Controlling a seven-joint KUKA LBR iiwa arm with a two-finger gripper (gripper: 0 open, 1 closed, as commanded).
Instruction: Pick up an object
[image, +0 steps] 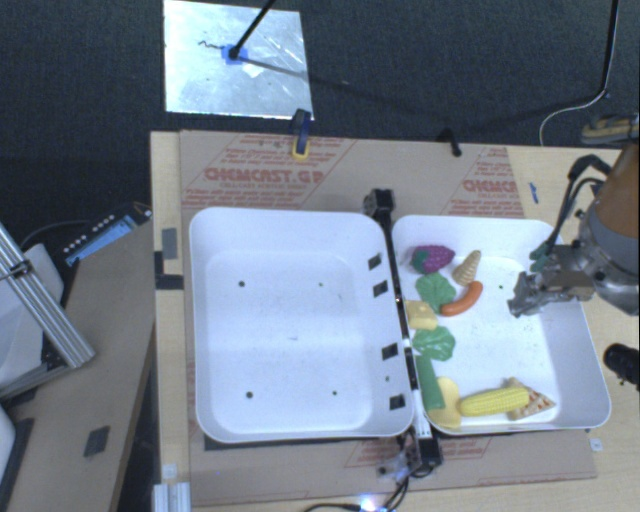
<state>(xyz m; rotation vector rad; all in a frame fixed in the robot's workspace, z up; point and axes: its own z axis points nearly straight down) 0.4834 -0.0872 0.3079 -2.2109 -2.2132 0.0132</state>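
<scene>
While hovering over the right bin (575, 330) near its right wall, gripper (524, 298) with nothing visibly between the tips; whether open or closed, cannot tell at this angle. Toy food clustered along that bin's left side: purple grapes (432, 258) and a cone (466, 266) at the far end, an orange carrot (462, 299) just right of green leafy pieces (435, 290), a corn cob (492, 402) lying near the front wall, touching a pizza slice (535, 403). Left bin (290, 320) beside it. Carrot nearest the gripper, well apart from it. Probably hollow plastic: light, stiff, smooth, liable to roll or squirt out sideways. Best taken across the narrow middle, square to its long axis.
</scene>
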